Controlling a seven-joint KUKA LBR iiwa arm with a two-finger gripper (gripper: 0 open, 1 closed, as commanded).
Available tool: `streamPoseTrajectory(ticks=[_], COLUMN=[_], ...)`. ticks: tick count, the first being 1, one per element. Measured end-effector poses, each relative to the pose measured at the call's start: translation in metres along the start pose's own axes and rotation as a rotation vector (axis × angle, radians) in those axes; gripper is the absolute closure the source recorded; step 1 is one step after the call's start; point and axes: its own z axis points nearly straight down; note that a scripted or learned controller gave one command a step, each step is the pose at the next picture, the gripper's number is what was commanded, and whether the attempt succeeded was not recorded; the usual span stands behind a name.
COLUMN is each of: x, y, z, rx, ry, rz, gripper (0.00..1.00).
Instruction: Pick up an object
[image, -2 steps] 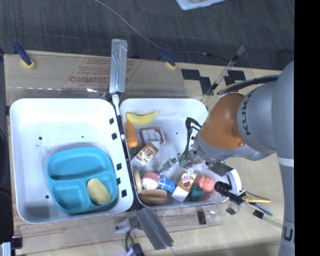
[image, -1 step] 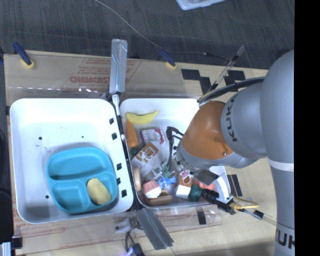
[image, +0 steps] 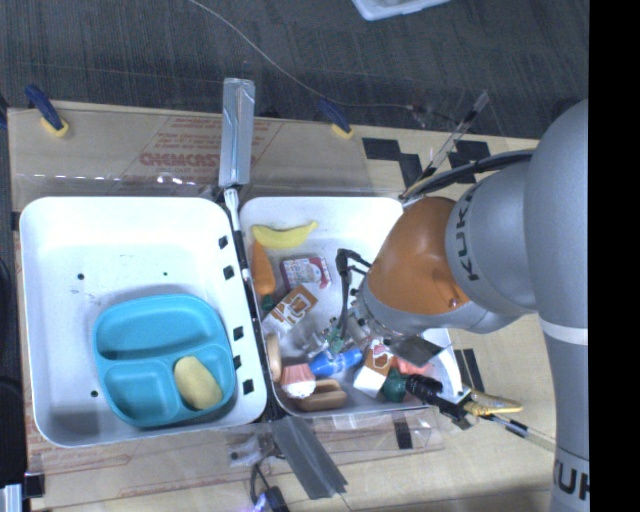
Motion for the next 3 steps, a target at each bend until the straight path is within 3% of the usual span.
streamPoseTrajectory(ticks=[1, 2, 3], x=[0.0, 0.0, 0.066], y=[0.0, 0.001, 0.03], z=[0.0, -0.01, -0.092], rx=[0.0, -0.001, -0.002], ry=[0.0, -0.001, -0.001], rz=[0.0, -0.006, -0.132], gripper=[0.0, 1.0, 1.0])
